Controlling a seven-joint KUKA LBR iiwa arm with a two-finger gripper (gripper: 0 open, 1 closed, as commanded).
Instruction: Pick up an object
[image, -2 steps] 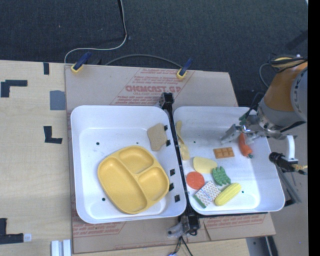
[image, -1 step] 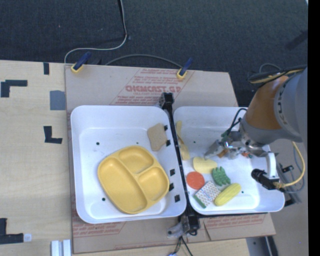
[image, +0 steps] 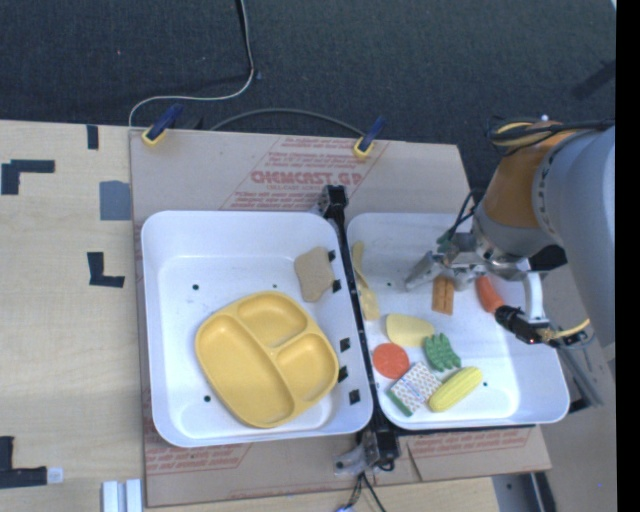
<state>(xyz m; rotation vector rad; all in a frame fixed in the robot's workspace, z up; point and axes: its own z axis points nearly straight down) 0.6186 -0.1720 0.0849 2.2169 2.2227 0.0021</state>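
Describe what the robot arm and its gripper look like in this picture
The arm is bulky and rounded, with a grey shell and a broad orange band above the wrist. A yellow and black cable loops over its top, and another black and yellow cable hangs near the wrist. The gripper is a small grey metal assembly with thin fingers and dark wires running into it.

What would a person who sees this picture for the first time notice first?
Most likely the big yellow divided plate, which takes up much of the left bin. Next comes the cluster of small toy foods at the near side of the right bin: an ear of corn, a green piece and a red-orange disc. The arm's orange band stands out at the right.
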